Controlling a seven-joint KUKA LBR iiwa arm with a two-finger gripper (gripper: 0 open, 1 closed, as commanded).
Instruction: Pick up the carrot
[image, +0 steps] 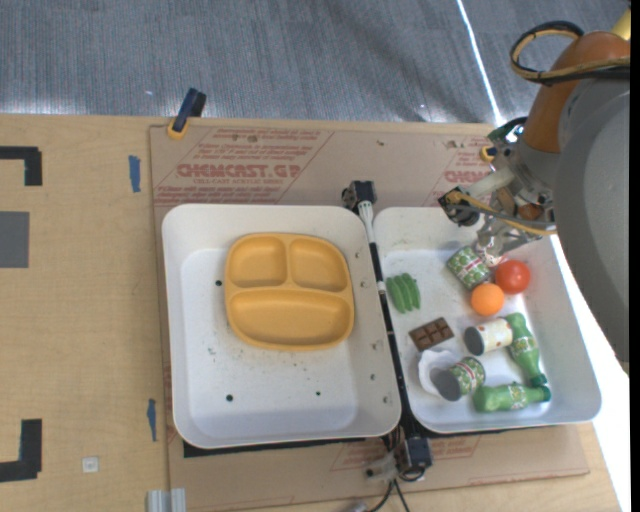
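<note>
At the near edge of the right bin (580, 395), a green bottle (511, 397) and a tipped can (461, 378) are lying side by side. Behind them, a white-and-green bottle (505, 335) and a brown chocolate bar (432, 332) are resting. A round orange item (487, 299) is sitting mid-bin, crowded by a red tomato (513, 275) and a green can (467, 268); whether it is the carrot cannot be told. Farther back, the end effector (492, 236) is hovering over the green can, state indeterminable.
</note>
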